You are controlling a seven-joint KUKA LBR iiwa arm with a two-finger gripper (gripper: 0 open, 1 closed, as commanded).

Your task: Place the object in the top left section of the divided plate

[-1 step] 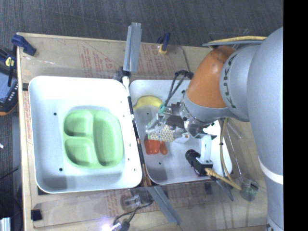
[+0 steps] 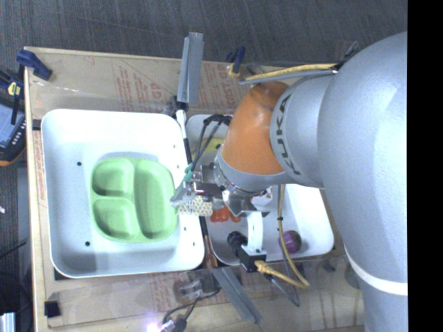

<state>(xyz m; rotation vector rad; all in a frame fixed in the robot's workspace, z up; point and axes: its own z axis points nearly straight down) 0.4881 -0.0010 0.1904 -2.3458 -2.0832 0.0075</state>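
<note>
Item: tool (image 2: 188, 200) at ridge betw. bins, clamped on small pale object (image 2: 194, 205). Green divided plate (image 2: 133, 199) in left bin. Rec.: carry fully over top-left section before release.

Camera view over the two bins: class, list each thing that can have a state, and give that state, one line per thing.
Green divided plate: lies flat in the left bin, all three sections bare.
Claw: over the gap between the bins, near the plate's right edge.
Purple object: resting in the right bin, apart from the claw.
Red object: just below the claw, partly hidden.
</note>
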